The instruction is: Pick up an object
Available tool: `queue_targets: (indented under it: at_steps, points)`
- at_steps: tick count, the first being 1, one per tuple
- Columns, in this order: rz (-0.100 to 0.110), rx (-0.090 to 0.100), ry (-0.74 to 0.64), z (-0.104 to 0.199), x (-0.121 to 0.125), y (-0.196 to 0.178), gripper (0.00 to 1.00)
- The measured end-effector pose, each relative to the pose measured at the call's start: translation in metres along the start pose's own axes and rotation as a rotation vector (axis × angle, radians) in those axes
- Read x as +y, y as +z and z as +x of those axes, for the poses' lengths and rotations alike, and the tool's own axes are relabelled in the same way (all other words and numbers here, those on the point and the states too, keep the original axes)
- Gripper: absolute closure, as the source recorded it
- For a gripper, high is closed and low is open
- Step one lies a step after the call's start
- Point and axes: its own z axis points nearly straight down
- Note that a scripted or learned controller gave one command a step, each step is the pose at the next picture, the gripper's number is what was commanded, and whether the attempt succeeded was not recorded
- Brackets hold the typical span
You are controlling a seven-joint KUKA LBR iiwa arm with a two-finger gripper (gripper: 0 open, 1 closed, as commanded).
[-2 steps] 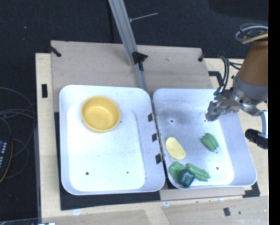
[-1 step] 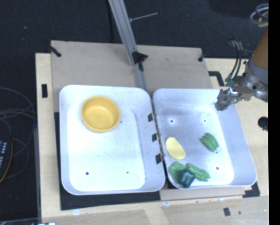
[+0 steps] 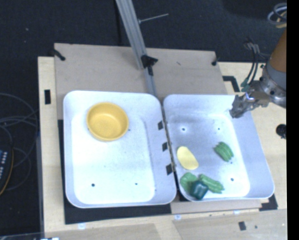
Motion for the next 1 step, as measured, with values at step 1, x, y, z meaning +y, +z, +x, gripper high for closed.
queue_targets:
  at_steps: [1]
  points:
    - [0.0,0.0,-0.003,0.0567,-0.0156,0.0096,1.0]
